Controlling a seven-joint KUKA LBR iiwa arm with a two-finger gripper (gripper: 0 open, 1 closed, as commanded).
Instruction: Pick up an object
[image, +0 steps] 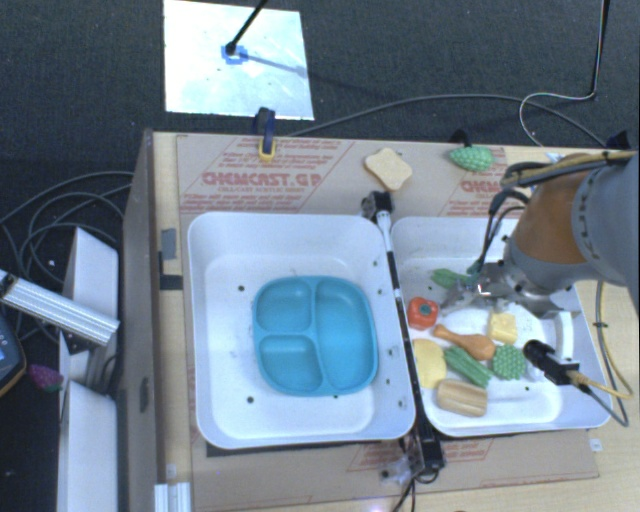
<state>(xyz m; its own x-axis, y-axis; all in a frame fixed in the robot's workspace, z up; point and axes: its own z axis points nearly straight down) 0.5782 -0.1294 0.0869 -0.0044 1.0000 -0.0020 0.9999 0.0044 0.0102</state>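
Red lettering on the cardboard (262, 180) under the bins reads "CHEMCAST GP". The gripper (468, 290) sits low in the right bin (432, 236); its state I cannot tell. The tomato (422, 312) lies just left of it, the chicken drumstick (466, 342) just below.

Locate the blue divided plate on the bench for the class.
In the camera view, the blue divided plate lies in the middle of the left white bin, left of the rail that separates it from the right bin holding toy food.
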